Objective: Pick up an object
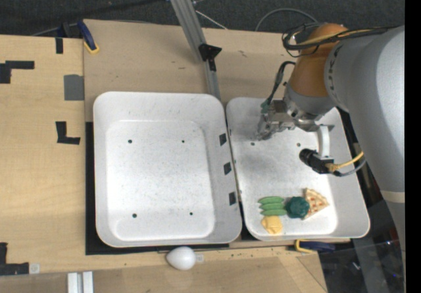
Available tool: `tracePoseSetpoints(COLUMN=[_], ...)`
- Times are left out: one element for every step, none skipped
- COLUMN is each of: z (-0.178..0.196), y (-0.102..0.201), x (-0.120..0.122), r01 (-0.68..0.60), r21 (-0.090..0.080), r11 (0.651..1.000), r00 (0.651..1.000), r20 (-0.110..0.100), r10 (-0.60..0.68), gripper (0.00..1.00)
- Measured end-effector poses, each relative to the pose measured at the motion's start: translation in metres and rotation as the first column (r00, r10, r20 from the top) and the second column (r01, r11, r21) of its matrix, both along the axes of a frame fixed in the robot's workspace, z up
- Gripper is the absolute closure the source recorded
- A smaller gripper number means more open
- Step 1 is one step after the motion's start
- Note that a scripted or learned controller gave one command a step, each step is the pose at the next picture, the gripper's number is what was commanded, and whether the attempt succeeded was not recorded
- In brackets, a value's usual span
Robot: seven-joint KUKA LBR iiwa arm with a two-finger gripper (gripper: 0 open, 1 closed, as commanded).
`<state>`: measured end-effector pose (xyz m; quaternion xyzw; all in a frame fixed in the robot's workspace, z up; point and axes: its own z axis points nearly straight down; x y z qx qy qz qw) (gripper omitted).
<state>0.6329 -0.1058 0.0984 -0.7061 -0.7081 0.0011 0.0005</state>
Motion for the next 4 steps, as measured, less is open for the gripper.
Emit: tracePoseSetpoints(z=[0.049, 0.098, 0.130, 0.139], y=[0.000, 0.007, 0.008, 0.058], x=[-0.009, -0.001, 0.000, 0.002], r01=[0.002, 0.000, 0.001, -0.003], r21=[0.001, 0.001, 0.000, 0.003], r11=[1.000, 1.000, 1.000, 1.000], r00=[1.000, 1.000, 1.000, 1.000], r20=[0.004, 0.006, 0.005, 0.002], r10=[-0.002, 0.000, -0.001, 0.003], gripper=[1.00, 1.00, 1.00, 1.00])
